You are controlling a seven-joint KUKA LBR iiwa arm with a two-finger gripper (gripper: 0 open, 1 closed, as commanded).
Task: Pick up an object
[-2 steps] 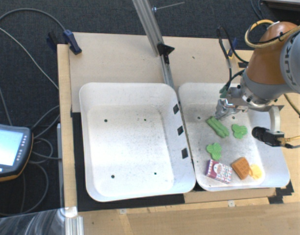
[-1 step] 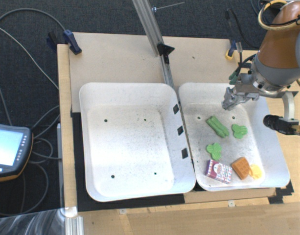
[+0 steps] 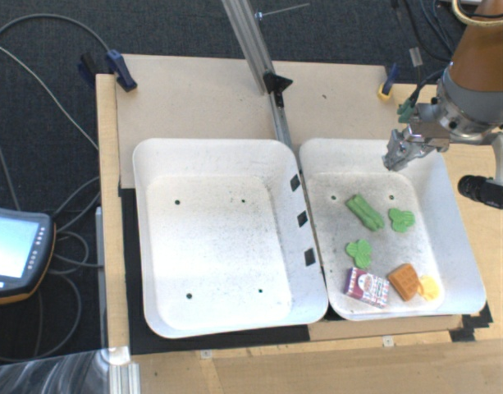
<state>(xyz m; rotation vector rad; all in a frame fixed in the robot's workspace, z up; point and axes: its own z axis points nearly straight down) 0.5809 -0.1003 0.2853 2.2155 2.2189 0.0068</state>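
From the camera above the desk (image 3: 194, 97), I see my hand (image 3: 396, 159) over the far edge of the right bin (image 3: 448, 212), near its upper right part. My arm comes in from the right side, grey with the orange band above the wrist. I cannot tell if my hand is open or closed; nothing shows between its tips.

All things lie in the right bin, toward 6 o'clock from my hand. The nearest one is the long green piece (image 3: 364, 212), at about 7 o'clock from my hand, tilted and apart from it. Just beside it, at 3 o'clock of it, lies a small green piece (image 3: 401, 218), almost straight below my hand. Further down is another green piece (image 3: 359, 252). Near the front wall of this bin are the small purple and white carton (image 3: 366, 287), the orange block (image 3: 404, 281) and a yellow piece (image 3: 429, 287) touching the block on its right. These three are well apart from my hand.

The left bin (image 3: 153, 171) stands beside, at 9 o'clock.
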